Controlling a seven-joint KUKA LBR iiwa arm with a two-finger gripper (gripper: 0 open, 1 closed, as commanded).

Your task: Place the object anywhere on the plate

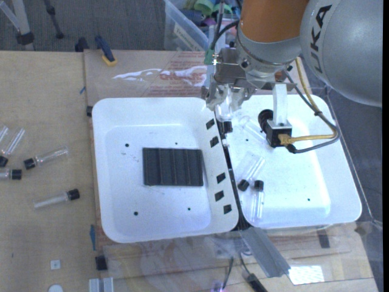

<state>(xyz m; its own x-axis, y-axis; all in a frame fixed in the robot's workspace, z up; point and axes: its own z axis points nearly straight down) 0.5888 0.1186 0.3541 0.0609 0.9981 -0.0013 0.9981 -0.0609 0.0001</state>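
A dark ridged plate (173, 166) lies flat in the middle of the left white bin (115, 212). My gripper (225, 105) hangs over the divider between the two bins, beyond the plate's far right corner. It is shut on a clear vial (226, 115) that points down, its black cap (226, 127) just above the rim. Two more clear vials with black caps (250, 168) (258, 198) lie in the right bin (316, 205).
A black block on a yellow cable (276, 131) hangs over the right bin beside the gripper. Several loose vials (50, 157) lie on the bench to the left. A clear tub of coloured items (193, 10) stands at the back.
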